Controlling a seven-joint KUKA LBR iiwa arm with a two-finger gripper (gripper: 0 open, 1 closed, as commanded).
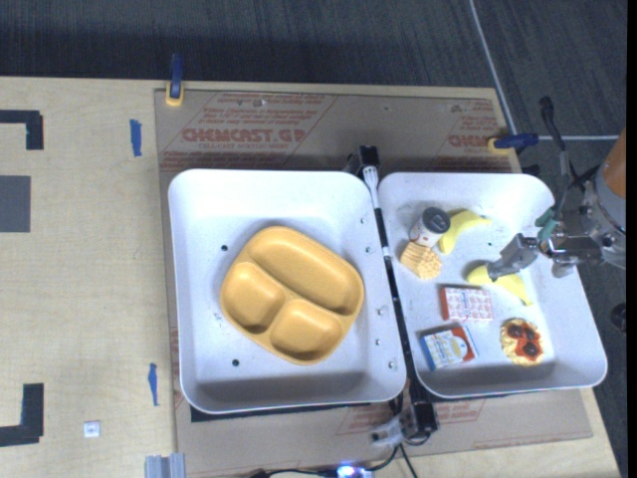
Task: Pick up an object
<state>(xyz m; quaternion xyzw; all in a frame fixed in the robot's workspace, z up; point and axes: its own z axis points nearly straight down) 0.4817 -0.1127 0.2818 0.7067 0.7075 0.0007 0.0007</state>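
Observation:
The right bin (592, 357) holds several small toys. There is a yellow banana (464, 229), a small jar with a dark cap (431, 222), a waffle piece (421, 259), a second banana (508, 284), a red and white box (466, 304), a blue and white carton (447, 347) and a pizza slice (522, 339). My gripper (515, 255) reaches in from the right edge and hangs just above the second banana's upper end. Nothing is visibly lifted.
The left bin (199, 207) holds a large yellow divided plate (289, 292). A black divider strip (383, 267) runs between the bins. Blue clamps (175, 78) sit at the board's back corners. A thin cable (488, 48) crosses above the right bin.

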